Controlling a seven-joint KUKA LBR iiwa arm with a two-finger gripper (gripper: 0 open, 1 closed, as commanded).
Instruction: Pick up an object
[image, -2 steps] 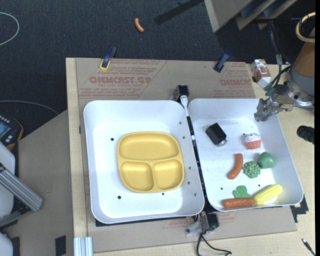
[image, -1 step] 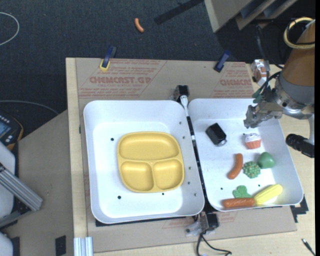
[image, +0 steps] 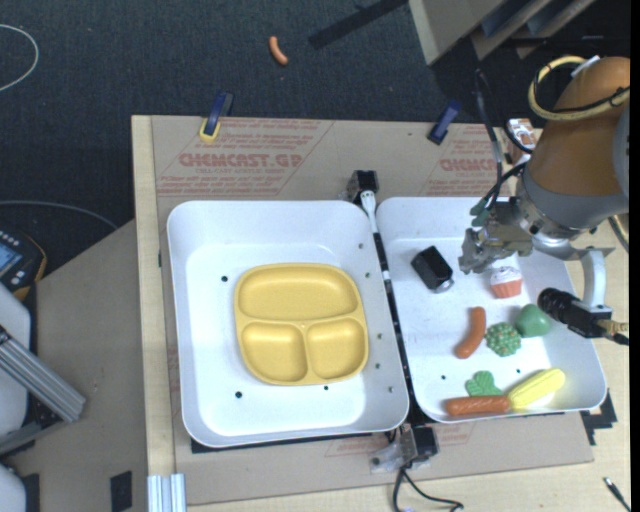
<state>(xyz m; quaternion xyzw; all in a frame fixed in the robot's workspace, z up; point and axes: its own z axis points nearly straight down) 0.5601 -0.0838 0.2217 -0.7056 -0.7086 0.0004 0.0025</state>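
Observation:
My gripper (image: 486, 256) hangs over the upper middle of the right bin (image: 430, 222). Just right of its tip lies a small white and orange object (image: 507, 283), partly hidden by the gripper. A black block (image: 432, 267) lies to the gripper's left. Further toward the front are a red-orange sausage (image: 470, 332), a broccoli floret (image: 503, 340), a green pepper-like piece (image: 534, 321), a yellow corn cob (image: 538, 388), a small green piece (image: 482, 384) and an orange hot dog (image: 477, 406).
The left bin (image: 200, 240) holds a yellow three-compartment plate (image: 298, 322). A black cylinder on the arm's side (image: 570, 310) overhangs the right bin's right edge. Clamps sit at the bench's back edge.

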